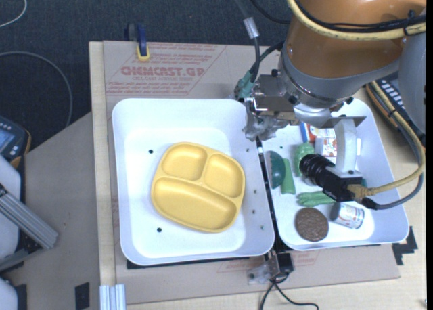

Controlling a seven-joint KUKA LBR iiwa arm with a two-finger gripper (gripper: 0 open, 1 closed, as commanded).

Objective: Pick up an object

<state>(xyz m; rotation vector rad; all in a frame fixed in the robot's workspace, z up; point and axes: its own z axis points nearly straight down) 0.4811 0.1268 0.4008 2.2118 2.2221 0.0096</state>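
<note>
Beside the yellow plastic tray, in the right white bin, a green leaf-shaped toy is lying. It is probably light and slippery; pinching its middle looks best.

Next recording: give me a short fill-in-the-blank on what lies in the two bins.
1. The yellow plastic divided tray lies in the ____ white bin.
2. That tray has ____ compartments.
3. The round brown disc lies in the ____ white bin.

Missing words: left; three; right
</note>
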